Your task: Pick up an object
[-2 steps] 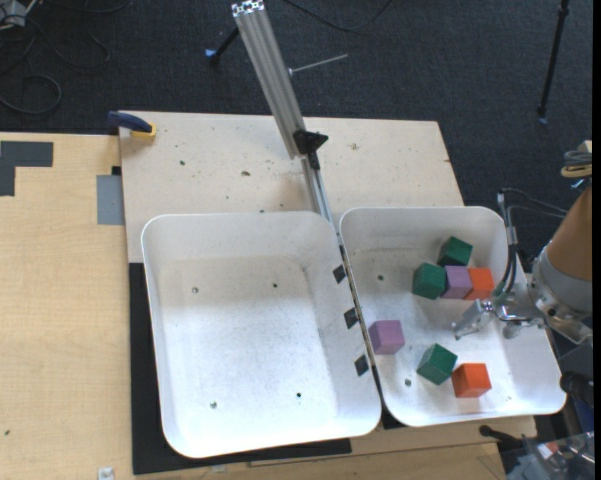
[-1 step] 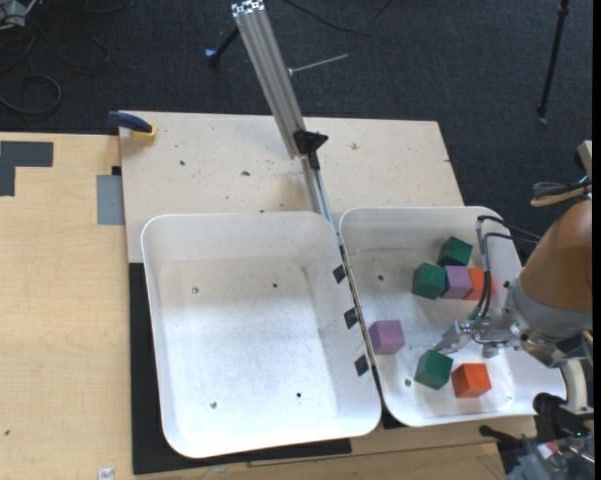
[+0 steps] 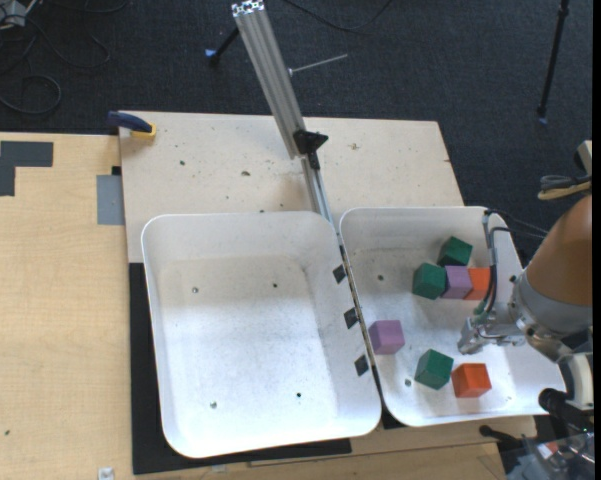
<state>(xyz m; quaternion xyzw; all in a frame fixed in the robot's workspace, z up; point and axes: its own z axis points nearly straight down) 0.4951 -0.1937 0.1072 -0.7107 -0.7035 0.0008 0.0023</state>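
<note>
The right bin [image 3: 410,212] holds several small blocks. Two green blocks [image 3: 456,251] [image 3: 430,280], a purple block [image 3: 457,281] and an orange block [image 3: 479,283] cluster toward the back. A lone purple block [image 3: 386,336] lies near the bin's left wall. At the front lie a green block [image 3: 434,368] and a red-orange block [image 3: 471,379]. My gripper [image 3: 477,338] hangs low over the bin's right side, just in front of the cluster and above the red-orange block. No block shows between its fingers.
The left bin [image 3: 148,236] sits beside the right one, with black clips [image 3: 350,318] along the shared wall. A slanted aluminium pole [image 3: 276,80] rises behind the bins. A blue clamp [image 3: 131,123] sits at the board's back left corner.
</note>
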